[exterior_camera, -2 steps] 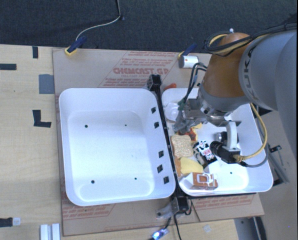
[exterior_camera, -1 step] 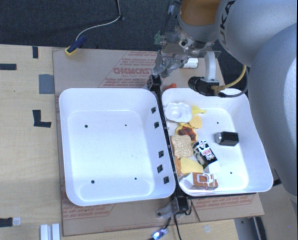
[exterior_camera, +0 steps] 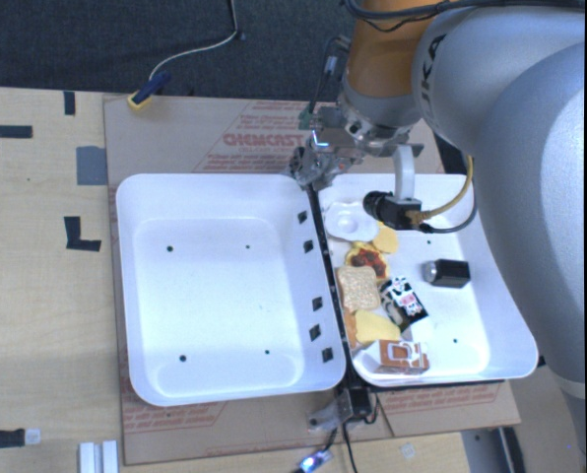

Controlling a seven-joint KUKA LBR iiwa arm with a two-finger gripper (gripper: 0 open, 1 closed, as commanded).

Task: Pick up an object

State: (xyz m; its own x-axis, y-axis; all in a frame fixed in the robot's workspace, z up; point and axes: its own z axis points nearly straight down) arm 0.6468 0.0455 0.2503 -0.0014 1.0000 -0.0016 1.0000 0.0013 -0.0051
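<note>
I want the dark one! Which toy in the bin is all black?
The small black block, lying alone right of the pile. The others are yellow, tan, white or patterned.

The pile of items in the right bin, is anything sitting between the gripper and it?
Nothing visible does. The gripper sits at the far end of the divider between the bins, and the pile of items lies in the right bin just nearer the camera, with bare white floor and a white piece between them.

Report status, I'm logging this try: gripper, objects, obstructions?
Gripper over bins' divider, far end. Objects piled in right bin, none gripped. Black block lies apart.
</note>
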